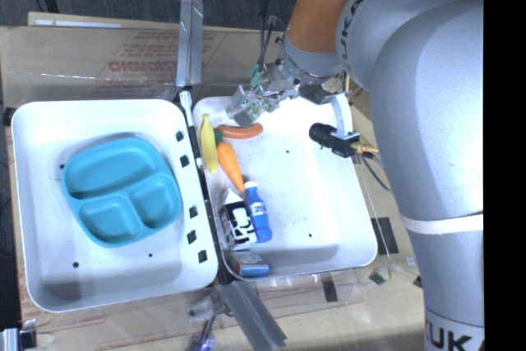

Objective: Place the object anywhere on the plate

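Seemingly "UK" on arm (448,177)

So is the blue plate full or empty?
Empty. The plate lies alone in the left bin; all three sections show bare blue. The carrot and the other toys are in the right bin.

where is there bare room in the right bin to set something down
The right bin is bare across its middle and right side, from the blue bottle to the right wall. Its left edge is crowded: banana, carrot, sausage, with the gripper above them.
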You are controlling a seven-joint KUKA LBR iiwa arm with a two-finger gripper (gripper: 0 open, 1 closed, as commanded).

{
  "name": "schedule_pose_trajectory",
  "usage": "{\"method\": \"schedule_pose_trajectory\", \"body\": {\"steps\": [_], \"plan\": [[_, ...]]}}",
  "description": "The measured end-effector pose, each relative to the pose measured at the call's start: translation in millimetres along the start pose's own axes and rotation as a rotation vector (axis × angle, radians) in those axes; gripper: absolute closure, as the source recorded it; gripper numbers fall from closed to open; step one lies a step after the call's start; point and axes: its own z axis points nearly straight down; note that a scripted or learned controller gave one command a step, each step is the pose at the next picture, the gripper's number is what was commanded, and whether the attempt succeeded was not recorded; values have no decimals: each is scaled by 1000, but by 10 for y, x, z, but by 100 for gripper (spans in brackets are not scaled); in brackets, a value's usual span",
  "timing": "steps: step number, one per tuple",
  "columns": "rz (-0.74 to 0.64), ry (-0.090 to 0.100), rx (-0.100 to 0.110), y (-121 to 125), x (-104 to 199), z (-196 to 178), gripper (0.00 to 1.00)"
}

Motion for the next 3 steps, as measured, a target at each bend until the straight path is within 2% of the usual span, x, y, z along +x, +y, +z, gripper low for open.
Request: {"method": "schedule_pose_trajectory", "body": {"steps": [1,2,3], "plan": [[-301,-1,1,-216,1278,8,100],[-282,-1,2,-781,2082,298,100],[-280,-1,2,-780,2074,297,0]]}}
